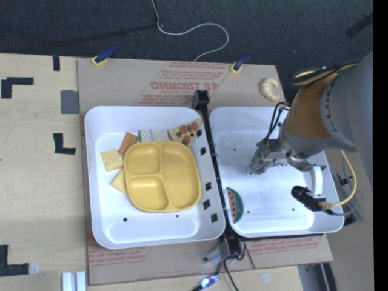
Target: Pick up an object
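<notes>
A yellow divided plate (162, 176) lies in the left bin (100, 162). Around its upper left edge sit a pale cheese square (111, 159), a brown cracker-like piece (127, 142), and a pizza slice (187, 131) near the bin's top right. A watermelon slice (234, 203) lies at the lower left edge of the right bin (273, 220). My gripper (257, 164) hangs low over the middle of the right bin, with bare white floor beneath it and nothing seen between its fingers.
The two bins meet at a black clipped divider (209, 162). A pale lump (271, 88) rests on the cardboard beyond the right bin. The arm (315, 114) covers the right bin's upper right part.
</notes>
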`<state>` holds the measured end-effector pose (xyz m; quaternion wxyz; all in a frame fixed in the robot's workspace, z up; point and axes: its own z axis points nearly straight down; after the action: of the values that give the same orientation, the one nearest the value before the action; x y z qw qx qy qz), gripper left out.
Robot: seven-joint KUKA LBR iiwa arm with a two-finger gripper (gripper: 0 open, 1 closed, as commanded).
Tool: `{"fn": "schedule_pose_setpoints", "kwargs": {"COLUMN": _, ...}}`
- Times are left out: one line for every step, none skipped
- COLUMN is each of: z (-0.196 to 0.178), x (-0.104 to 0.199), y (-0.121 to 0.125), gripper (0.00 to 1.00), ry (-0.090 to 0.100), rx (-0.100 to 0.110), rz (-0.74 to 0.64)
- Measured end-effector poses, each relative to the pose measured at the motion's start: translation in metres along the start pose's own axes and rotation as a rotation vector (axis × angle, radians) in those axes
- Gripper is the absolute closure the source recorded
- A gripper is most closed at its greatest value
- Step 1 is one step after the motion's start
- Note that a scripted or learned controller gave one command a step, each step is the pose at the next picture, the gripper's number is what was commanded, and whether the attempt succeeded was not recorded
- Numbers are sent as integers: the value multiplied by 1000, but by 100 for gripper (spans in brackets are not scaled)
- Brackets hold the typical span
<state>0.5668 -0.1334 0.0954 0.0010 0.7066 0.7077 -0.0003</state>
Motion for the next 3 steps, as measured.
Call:
{"fn": "schedule_pose_setpoints", "kwargs": {"z": -54, "x": -7, "y": -7, "gripper": 100, "ry": 2, "rx": -2, "rz": 2}}
{"fn": "schedule_pose_setpoints", "kwargs": {"z": -102, "x": -9, "y": 2, "gripper": 100, "ry": 1, "rx": -2, "rz": 0}}
{"fn": "schedule_pose_setpoints", "kwargs": {"z": -130, "x": -9, "y": 3, "gripper": 100, "ry": 2, "rx": 0, "rz": -1}}
